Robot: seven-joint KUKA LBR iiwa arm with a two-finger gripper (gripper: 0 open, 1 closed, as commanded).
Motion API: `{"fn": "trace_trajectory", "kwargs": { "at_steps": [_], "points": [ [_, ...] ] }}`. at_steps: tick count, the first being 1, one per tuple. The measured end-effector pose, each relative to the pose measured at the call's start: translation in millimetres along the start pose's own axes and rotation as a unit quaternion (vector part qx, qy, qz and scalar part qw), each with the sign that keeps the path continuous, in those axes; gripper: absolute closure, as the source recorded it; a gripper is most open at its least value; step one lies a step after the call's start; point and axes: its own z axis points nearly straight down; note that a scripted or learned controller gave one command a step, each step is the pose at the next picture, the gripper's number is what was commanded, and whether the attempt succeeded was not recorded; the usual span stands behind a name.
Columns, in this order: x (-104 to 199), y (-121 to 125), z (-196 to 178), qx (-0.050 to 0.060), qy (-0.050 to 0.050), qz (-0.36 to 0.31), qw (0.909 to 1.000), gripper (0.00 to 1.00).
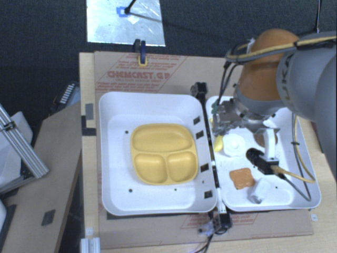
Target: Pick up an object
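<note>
Reaches in from the right edge of the camera view as a thick grey arm [310, 73], angled down and leftward. Carries a rounded orange band [266, 62] just above the wrist, with dark cables looping along its left side and over the top. Ends in a cluttered grey gripper [227, 121], pointed downward low over the right-hand side of the bench. Trails a thin yellow cable from the wrist area toward the lower right. Fingers hidden under the wrist housing, so their spread cannot be told.
</note>
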Motion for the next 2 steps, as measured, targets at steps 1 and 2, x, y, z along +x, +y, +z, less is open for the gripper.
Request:
{"fn": "trace_trajectory", "kwargs": {
  "at_steps": [1, 2],
  "points": [
    [60.6, 16.3, -2.9, 0.0, 0.0, -0.001, 1.0, 1.0],
    [93.9, 32.0, 3.5, 0.0, 0.0, 0.0, 1.0, 1.0]
  ]
}}
